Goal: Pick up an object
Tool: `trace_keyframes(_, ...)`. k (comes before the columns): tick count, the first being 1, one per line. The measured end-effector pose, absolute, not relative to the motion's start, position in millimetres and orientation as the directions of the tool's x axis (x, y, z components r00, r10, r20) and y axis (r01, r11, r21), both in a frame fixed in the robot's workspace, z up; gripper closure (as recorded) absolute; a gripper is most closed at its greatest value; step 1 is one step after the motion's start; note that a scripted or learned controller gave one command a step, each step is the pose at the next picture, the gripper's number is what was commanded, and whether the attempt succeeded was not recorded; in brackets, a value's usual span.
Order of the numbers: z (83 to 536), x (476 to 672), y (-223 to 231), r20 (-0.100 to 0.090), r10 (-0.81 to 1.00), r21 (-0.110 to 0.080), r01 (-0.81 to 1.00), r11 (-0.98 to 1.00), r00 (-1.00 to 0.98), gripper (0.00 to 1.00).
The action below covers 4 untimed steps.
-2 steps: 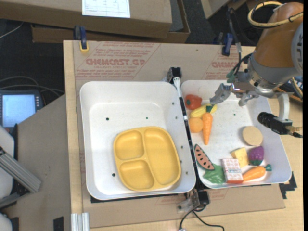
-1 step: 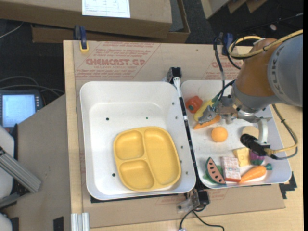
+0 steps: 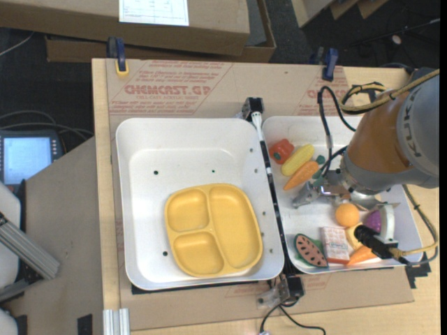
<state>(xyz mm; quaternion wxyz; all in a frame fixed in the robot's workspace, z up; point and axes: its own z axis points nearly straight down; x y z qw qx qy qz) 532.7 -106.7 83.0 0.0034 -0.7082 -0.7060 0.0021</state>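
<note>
Left bin (image 3: 140, 145) has a yellow tray (image 3: 211, 229) toward its front edge, open floor behind it. Right bin (image 3: 293, 128): toys crowd the middle and front, arm (image 3: 391, 145) over the right side. Gripper (image 3: 312, 192) low at the carrot (image 3: 302, 175); grip can't be told.
</note>
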Motion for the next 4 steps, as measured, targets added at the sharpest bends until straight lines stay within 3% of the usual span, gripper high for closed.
trace_keyframes(1, 113.7, 634.6, -96.7, -0.001, 1.000, 0.004, 1.000, 0.006, -0.006, 0.00)
trace_keyframes(2, 82.8, 586.9, -110.7, 0.002, 1.000, -0.007, 1.000, -0.003, 0.003, 0.00)
trace_keyframes(3, 84.8, 618.0, -94.3, 0.000, 1.000, 0.004, 1.000, 0.002, -0.002, 0.00)
trace_keyframes(4, 95.1, 617.2, -95.0, -0.001, 1.000, 0.004, 1.000, 0.001, -0.001, 1.00)
